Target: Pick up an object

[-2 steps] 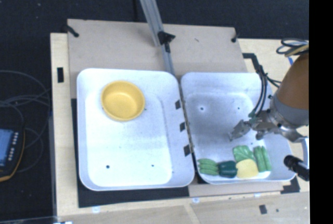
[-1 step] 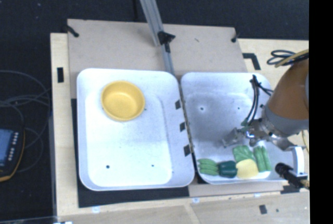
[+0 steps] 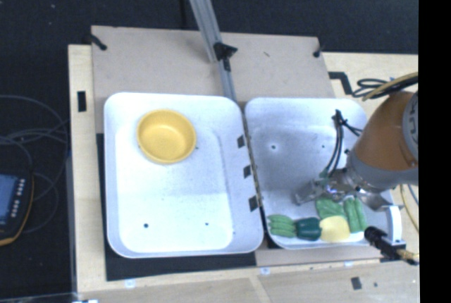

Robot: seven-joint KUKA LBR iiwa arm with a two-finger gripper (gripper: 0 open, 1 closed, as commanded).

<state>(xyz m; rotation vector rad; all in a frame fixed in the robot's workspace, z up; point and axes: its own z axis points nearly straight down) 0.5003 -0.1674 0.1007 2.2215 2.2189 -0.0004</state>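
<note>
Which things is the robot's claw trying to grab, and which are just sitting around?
Part of the job:
claw, low in the right bin
green toys under it
yellow block
dark green piece
light green piece

Just lying about:
yellow bowl in the left bin
metal pole
handheld screen

I see open floor across most of the left bin (image 3: 169,224), obstructed solely by the yellow bowl (image 3: 166,136). In the right bin (image 3: 282,132), objects (image 3: 317,227) crowd the near edge; its far half lies free.
</note>
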